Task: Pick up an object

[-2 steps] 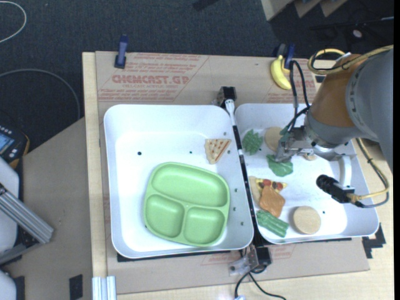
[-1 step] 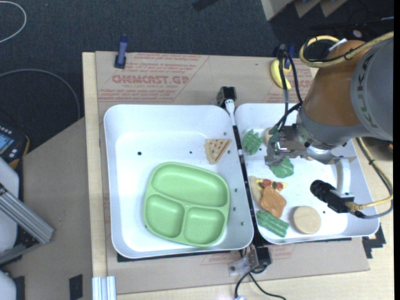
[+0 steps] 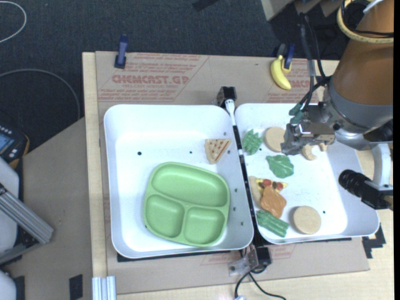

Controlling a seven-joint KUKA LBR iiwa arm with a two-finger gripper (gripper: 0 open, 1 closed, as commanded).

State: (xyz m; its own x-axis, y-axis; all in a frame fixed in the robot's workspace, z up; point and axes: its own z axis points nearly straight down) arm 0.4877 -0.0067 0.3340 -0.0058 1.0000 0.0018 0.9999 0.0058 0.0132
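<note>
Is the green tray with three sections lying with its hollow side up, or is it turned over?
Hollow side up. The green tray lies flat in the left bin, its three sections open to the camera.

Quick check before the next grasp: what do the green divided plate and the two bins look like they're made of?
Green divided plate: likely molded plastic, smooth with a soft sheen, rounded compartment walls. Left bin and right bin: probably thin white plastic, glossy, with rounded, formed rims. Neither can be confirmed from look alone.

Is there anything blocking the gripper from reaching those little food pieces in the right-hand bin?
Nothing visible does. The gripper hangs right over the round tan piece, with the green leafy piece just below it lying uncovered.
</note>
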